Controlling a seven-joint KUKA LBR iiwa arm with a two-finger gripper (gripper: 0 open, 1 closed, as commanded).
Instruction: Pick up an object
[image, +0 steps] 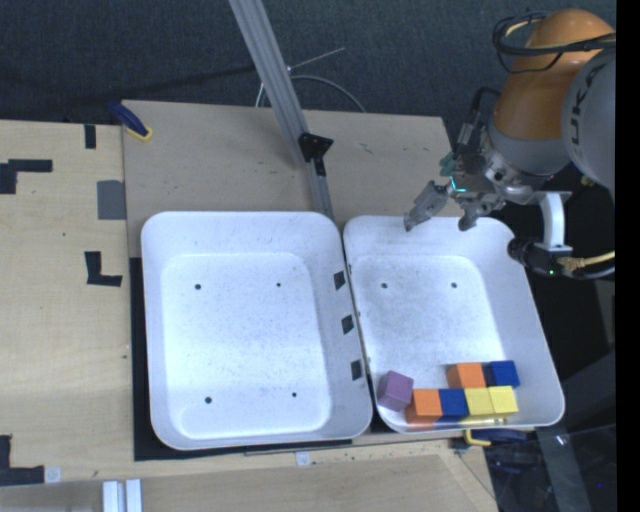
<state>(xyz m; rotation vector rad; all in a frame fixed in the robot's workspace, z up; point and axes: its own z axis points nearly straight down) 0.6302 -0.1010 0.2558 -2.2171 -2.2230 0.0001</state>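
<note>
Small blocks lie packed along the near edge of the right bin: a purple block, an orange block, a blue block, a yellow block, another yellow block, an orange block and a blue block. My gripper hangs over the far rim of the right bin, well away from the blocks. Its two fingers are spread apart with nothing between them.
The left bin sits beside the right one. A slanted metal pole crosses the bench behind the bins. A blue and yellow object lies at the bench's far left corner. A cable runs near my wrist on the right.
</note>
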